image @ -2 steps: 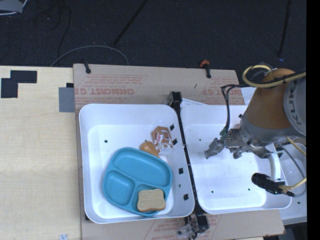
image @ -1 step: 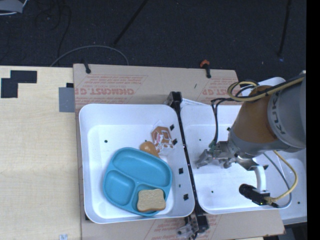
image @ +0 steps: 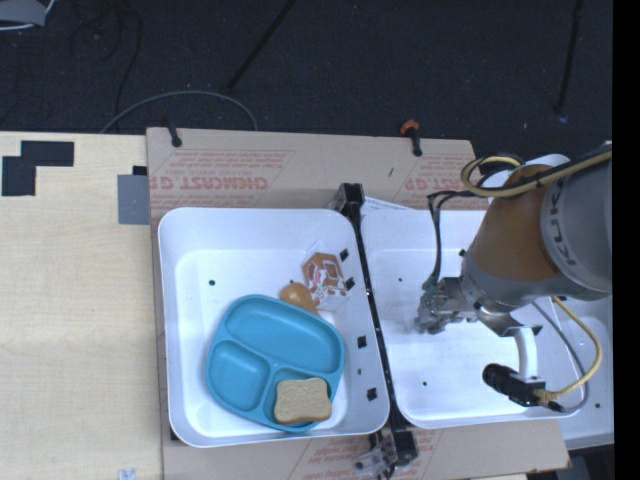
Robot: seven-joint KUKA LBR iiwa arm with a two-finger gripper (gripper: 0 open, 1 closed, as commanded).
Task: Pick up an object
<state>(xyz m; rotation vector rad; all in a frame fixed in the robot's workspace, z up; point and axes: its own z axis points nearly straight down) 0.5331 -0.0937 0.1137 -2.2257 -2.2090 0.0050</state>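
Stuff worth grabbing all sits in the left bin (image: 180, 268): blue tray (image: 262, 353), sponge (image: 302, 400), small orange thing (image: 297, 295). My tool (image: 432, 313) hangs over the right bin (image: 450, 408), so everything's leftward across the divider; can't tell my grip width.

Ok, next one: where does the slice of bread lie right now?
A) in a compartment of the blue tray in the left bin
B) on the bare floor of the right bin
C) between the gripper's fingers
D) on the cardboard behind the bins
A: the slice of bread rests in a near-corner compartment of the blue tray, which lies in the left bin, while the gripper is over the right bin.
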